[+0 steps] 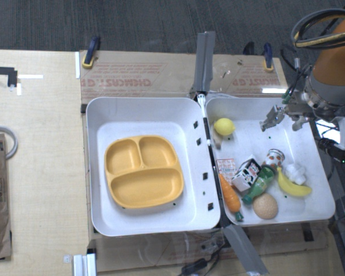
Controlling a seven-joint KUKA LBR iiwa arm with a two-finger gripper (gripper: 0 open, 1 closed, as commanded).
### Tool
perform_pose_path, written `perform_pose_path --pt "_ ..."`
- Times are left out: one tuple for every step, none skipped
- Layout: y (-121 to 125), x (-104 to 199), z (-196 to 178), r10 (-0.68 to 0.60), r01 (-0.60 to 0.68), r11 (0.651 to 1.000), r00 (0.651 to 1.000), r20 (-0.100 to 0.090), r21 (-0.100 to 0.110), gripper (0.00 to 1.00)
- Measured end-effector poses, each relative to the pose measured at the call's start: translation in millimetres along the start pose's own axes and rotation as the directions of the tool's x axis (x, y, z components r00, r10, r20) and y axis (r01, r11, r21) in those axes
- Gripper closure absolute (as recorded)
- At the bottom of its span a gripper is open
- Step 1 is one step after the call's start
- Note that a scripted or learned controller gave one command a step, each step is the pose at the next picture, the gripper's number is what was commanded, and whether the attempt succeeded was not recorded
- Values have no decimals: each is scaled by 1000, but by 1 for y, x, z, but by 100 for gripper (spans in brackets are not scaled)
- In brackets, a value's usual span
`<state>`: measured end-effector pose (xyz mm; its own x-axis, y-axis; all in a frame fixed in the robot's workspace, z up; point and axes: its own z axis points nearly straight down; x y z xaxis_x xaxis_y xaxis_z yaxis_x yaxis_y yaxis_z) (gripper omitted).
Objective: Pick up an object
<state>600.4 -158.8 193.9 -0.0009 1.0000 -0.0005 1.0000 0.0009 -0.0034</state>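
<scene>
Glossy plastic tray [144, 171] (yellow), matt white bins [98, 154], prob. plastic.

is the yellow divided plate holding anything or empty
Empty: all three compartments of the yellow divided plate show bare yellow. It lies flat in the left bin.

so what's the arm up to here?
The gripper hangs over the upper right part of the right bin, with nothing between its fingers. The pickable items lie in that bin: a lemon near the divider, and lower down a carrot, a small carton, a green bottle, a banana and a tan egg-shaped ball. The left bin holds a yellow divided plate. No pick made yet.
</scene>
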Motion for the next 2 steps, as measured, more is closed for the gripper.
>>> perform_pose_path --pt "20 29 -51 90 -90 996 996 1 -3 0" --pt "-35 -23 21 54 -54 999 999 1 0 0"
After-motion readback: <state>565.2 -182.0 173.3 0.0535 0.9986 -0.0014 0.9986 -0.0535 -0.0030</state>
